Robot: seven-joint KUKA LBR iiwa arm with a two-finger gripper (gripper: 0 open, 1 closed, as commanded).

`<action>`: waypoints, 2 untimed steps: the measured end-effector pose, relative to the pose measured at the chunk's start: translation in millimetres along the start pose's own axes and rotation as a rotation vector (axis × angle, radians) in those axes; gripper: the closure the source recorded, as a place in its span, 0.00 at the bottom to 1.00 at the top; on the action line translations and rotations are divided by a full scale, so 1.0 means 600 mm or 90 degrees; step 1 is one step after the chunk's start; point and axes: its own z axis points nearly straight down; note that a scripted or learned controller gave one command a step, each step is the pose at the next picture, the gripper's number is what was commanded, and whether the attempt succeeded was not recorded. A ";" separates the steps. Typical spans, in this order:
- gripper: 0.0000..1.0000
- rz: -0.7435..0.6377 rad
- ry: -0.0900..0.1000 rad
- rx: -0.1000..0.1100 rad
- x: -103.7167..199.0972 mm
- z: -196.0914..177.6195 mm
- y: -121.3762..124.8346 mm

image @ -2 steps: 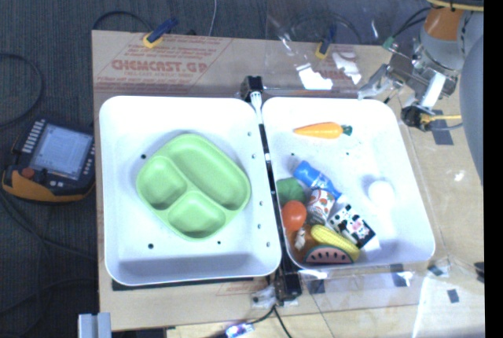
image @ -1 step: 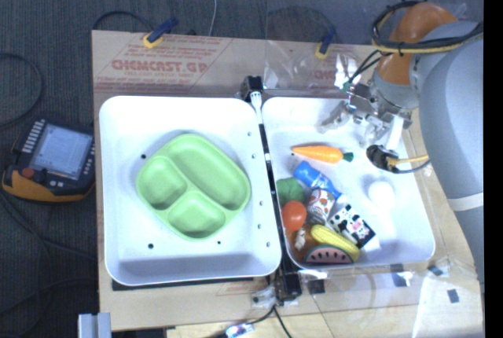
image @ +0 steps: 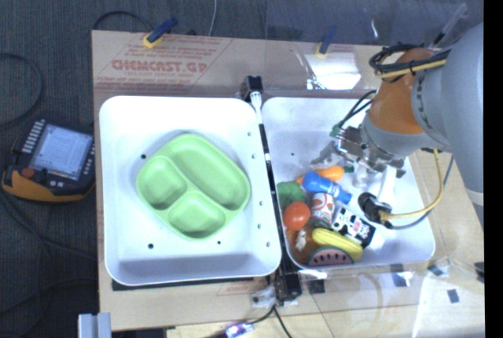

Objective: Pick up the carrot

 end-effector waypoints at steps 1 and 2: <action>1.00 0.000 0.000 -0.004 0.000 -0.017 0.003; 1.00 -0.073 0.002 -0.005 0.109 -0.228 0.011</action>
